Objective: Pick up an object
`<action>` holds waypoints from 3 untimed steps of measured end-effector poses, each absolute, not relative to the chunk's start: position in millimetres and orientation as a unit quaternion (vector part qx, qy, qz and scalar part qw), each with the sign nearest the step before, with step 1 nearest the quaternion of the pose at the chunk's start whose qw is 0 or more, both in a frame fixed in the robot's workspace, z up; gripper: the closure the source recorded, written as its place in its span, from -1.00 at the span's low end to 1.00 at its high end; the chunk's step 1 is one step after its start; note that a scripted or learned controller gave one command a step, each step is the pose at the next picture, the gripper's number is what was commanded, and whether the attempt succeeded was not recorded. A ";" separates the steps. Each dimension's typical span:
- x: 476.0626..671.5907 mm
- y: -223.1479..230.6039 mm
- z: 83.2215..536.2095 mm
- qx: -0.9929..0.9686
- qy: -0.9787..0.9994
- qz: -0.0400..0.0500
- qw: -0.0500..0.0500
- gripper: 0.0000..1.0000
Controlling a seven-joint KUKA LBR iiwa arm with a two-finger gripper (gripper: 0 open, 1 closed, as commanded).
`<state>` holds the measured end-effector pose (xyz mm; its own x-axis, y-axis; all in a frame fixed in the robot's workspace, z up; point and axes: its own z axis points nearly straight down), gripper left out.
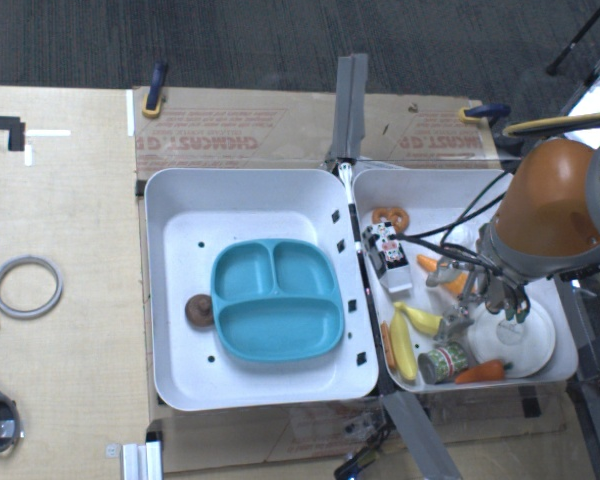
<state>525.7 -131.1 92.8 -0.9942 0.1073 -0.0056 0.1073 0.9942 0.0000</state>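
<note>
Pincer (467,313) low in right bin (540,373), finger state unclear, beside yellow curved banana (420,318), green can (440,361)

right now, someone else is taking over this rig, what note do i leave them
Gripper: low in the right bin, over the clutter; whether it is open or shut cannot be told, and nothing shows in its grasp.
Right bin: banana, can, carrot, pretzel, small box.
Left bin: blue tray, brown piece beside it.
Done: nothing lifted.
Left: grasp one object and raise it.
</note>
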 end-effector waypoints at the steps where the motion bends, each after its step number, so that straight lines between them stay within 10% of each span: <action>1: 561.2 -126.2 92.3 0.020 1.000 0.000 0.002 -1.00; 2: 562.2 -125.3 101.7 0.018 1.000 -0.001 0.003 1.00; 3: 489.7 -101.2 99.1 -0.099 0.995 -0.004 0.018 1.00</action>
<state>489.7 -101.2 99.1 -0.9799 -0.1964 -0.0354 -0.1961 0.9805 -0.0115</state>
